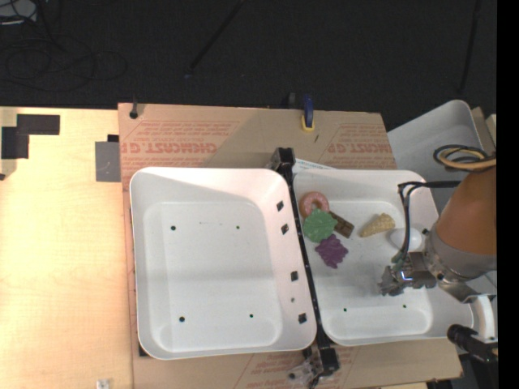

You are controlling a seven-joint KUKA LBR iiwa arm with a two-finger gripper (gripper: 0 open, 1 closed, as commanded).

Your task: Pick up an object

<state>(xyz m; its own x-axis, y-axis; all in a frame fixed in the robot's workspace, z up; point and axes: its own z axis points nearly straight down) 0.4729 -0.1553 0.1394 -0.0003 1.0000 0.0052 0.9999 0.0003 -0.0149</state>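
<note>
In the right bin [365,322], a pink doughnut [314,203], a green leafy piece [318,226], a purple grape-like piece [331,251] and a small brown block [342,227] cluster near the left wall. A tan wedge-shaped piece [376,225] lies further right, with a small white object [411,240] beside it. My gripper [395,284] hangs low over the bin's right part, below the tan piece and right of the purple one. Nothing shows between its fingertips.
The left bin [162,331] sits beside the right one, with a black clip strip [293,258] along the shared rim. Cardboard lies under both bins. A black cable [405,209] loops from the arm over the right bin. A grey tray [442,136] stands at the far right.
</note>
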